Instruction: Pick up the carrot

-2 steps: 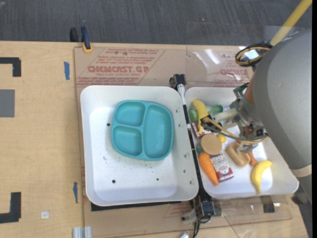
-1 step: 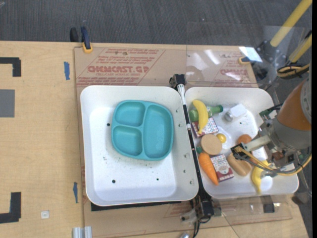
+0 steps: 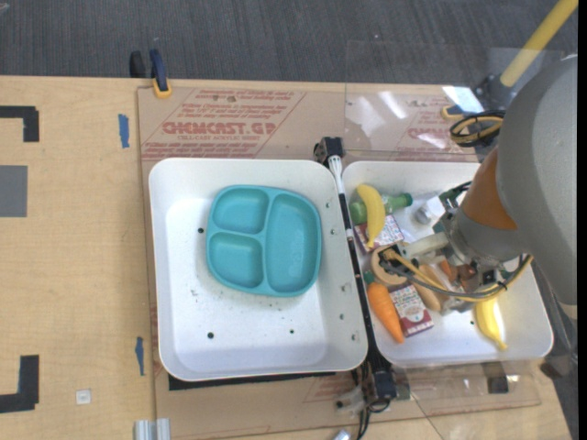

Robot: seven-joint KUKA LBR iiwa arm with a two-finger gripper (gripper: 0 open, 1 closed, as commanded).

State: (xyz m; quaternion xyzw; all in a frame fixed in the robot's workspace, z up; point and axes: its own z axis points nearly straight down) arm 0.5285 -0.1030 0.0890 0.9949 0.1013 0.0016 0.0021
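The carrot (image 3: 385, 312) is orange and lies at the front left of the right bin (image 3: 527, 345), close to the bin's left wall and beside a small red and white carton (image 3: 413, 304). My gripper (image 3: 438, 266) hangs low over the middle of the right bin, a little behind and to the right of the carrot. The wrist and arm hide its tips. Nothing shows the carrot lifted; it rests on the bin floor.
In the right bin a yellow banana (image 3: 368, 202) and a green bottle (image 3: 377, 216) lie at the back left, and a second banana (image 3: 491, 324) at the front right. A teal divided plate (image 3: 264, 240) sits in the left bin (image 3: 183, 337).
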